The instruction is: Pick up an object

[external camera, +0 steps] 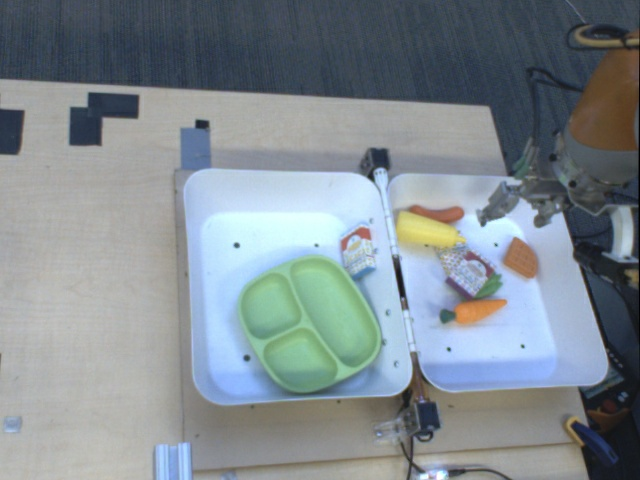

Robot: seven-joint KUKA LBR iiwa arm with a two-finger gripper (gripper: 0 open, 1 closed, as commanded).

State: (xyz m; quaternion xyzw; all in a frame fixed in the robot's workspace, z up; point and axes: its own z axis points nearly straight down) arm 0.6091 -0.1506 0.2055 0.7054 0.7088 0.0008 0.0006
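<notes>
Orange cracker (520, 258) lying below spread-fingered tool (519, 206), nothing between its fingers, right bin (570, 353)

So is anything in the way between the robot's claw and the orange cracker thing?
Nothing visible is. The gripper hangs over the right bin's upper right corner, and the orange cracker lies just below it in the picture, apart from the other toys, with bare white bin floor between.

Even, bright overhead light, no strong direction. White bins (230, 268) slightly overexposed, soft glare on their floors. Short faint shadows under the green tray (310, 323) toward the bin's lower edge. Overall mildly soft, low resolution. Arm (605, 118) right of the bins looks blurred. Worktop (90, 298) evenly lit.
</notes>
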